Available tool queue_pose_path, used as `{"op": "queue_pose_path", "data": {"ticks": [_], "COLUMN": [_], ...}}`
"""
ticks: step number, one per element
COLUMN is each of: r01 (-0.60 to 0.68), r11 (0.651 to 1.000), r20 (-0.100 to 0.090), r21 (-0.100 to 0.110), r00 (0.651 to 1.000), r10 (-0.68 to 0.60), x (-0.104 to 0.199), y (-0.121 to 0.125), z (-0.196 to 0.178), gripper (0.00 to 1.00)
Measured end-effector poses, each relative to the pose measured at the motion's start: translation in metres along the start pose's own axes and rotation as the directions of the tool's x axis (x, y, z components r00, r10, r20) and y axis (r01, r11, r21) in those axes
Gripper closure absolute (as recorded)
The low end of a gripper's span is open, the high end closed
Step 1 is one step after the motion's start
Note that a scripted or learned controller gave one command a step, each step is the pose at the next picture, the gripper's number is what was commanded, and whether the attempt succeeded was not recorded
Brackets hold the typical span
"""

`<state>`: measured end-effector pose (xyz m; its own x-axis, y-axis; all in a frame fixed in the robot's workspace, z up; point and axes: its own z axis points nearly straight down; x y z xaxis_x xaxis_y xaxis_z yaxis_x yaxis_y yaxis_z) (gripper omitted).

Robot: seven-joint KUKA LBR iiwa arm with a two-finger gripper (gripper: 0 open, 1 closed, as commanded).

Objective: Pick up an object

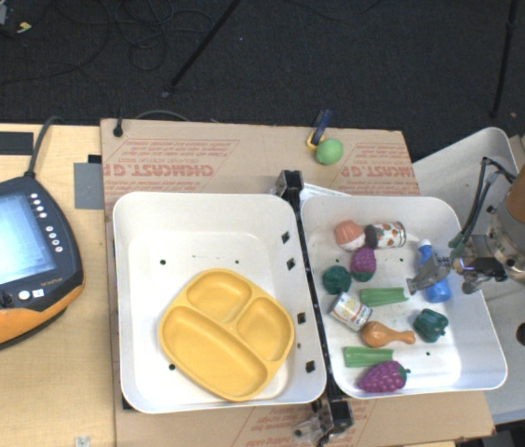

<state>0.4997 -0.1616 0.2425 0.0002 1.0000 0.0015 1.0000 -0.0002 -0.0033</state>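
Though the hand [433, 277] hung low by a blue toy [438, 292], its fingers gripped nothing; no toy was lifted yet.

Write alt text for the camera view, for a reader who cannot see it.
A robot gripper reaches from the right into the right white bin, beside a blue object among toy foods, including purple grapes and a green pepper. The left white bin holds a yellow divided plate.
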Motion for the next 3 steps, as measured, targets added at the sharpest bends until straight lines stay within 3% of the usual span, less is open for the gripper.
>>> {"op": "queue_pose_path", "data": {"ticks": [1,2,3], "r01": [0.003,0.000,0.007], "r11": [1.000,1.000,1.000], "r20": [0.001,0.000,0.001], "r21": [-0.011,0.000,-0.011], "r00": [1.000,1.000,1.000], "r10": [-0.003,0.000,-0.007], "x": [0.035,0.034,0.111], "y": [-0.024,-0.024,-0.024], "z": [-0.096,-0.100,-0.202], "gripper": [0.00,1.00,1.00]}}
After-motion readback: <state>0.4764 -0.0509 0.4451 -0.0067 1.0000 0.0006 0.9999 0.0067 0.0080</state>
